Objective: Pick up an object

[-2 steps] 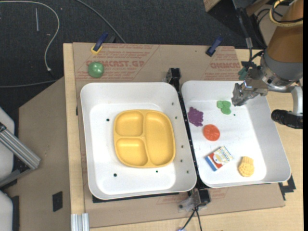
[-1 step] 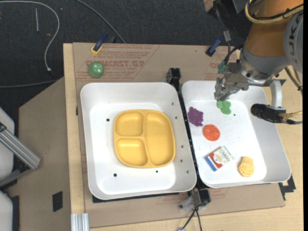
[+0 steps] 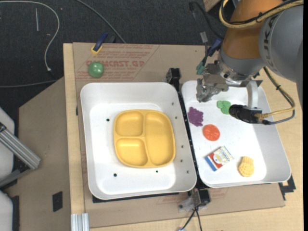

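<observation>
My gripper (image 3: 204, 96) hangs over the far left part of the right bin (image 3: 269, 143), its dark fingers pointing down with nothing visibly between them. Just in front of it lies a purple grape bunch (image 3: 195, 116). A green toy (image 3: 224, 106) lies to the gripper's right, partly behind a black cable end. Nearer the front are a red round toy (image 3: 211, 132), a small blue and white box (image 3: 219, 158) and a yellow toy (image 3: 246, 166).
The left bin (image 3: 96, 129) holds a yellow divided plate (image 3: 144, 138). A green ball (image 3: 96, 70) and a blue and yellow clip (image 3: 99, 43) rest on the cardboard behind the left bin. Cables trail from the arm across the right bin.
</observation>
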Available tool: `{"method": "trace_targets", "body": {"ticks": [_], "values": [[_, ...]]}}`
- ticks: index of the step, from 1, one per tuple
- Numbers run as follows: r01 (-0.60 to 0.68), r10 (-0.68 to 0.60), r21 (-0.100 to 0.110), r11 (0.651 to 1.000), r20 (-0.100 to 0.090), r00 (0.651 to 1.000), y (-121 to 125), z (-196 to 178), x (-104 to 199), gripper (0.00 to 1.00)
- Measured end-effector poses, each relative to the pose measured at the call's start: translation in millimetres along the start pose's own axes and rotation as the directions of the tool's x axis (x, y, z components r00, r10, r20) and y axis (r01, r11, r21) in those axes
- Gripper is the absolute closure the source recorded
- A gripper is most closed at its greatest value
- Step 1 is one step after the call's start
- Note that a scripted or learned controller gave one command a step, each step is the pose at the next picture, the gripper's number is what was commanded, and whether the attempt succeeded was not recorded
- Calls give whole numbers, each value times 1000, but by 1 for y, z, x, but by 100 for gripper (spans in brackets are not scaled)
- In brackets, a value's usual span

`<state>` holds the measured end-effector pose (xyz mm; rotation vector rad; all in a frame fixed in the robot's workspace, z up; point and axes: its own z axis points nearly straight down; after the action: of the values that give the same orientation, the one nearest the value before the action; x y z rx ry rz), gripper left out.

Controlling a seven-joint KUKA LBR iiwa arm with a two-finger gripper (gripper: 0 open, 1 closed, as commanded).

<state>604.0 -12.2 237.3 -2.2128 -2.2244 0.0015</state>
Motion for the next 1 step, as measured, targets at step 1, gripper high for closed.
{"method": "trace_targets", "body": {"ticks": [1], "values": [[-2, 2, -6, 1000, 1, 1000, 11, -3, 46, 100]]}}
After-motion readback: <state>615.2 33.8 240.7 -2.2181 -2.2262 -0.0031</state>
